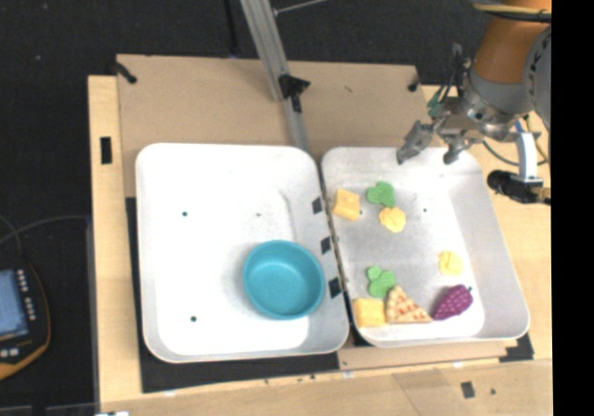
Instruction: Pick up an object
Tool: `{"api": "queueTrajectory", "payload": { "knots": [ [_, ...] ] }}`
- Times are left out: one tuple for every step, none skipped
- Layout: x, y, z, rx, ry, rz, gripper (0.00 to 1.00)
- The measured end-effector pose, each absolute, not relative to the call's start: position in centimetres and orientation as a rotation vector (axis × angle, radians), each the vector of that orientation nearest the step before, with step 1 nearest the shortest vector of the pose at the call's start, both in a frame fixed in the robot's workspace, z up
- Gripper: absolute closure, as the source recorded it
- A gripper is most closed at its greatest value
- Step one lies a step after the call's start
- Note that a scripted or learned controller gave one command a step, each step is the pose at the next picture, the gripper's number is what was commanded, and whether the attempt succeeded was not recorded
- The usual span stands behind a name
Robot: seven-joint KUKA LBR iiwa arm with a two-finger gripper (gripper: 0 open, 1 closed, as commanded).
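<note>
Small plastic toy foods lie in the right white bin (492,247): green broccoli piece (380,193) and yellow cheese block (347,205) near its far-left corner, purple grape bunch (452,301) near its front-right corner. Bin centre bare. Two-finger gripper (430,149) hovers over the far edge, fingers spread, holding nothing.

Two white bins (167,219) are sitting on a tan desk (204,98); a blue bowl (282,279), green (380,193), yellow (346,205) and purple (452,301) toys are showing, the arm (512,33) wearing orange
</note>
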State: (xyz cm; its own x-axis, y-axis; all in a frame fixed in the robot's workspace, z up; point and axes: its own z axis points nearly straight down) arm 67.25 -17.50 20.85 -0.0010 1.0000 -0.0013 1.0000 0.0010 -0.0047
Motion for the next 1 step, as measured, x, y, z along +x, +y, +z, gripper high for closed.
{"api": "queueTrajectory", "payload": {
  "knots": [
    [67.0,-17.14,16.53,-2.219,-2.223,0.005,0.0]
  ]
}}
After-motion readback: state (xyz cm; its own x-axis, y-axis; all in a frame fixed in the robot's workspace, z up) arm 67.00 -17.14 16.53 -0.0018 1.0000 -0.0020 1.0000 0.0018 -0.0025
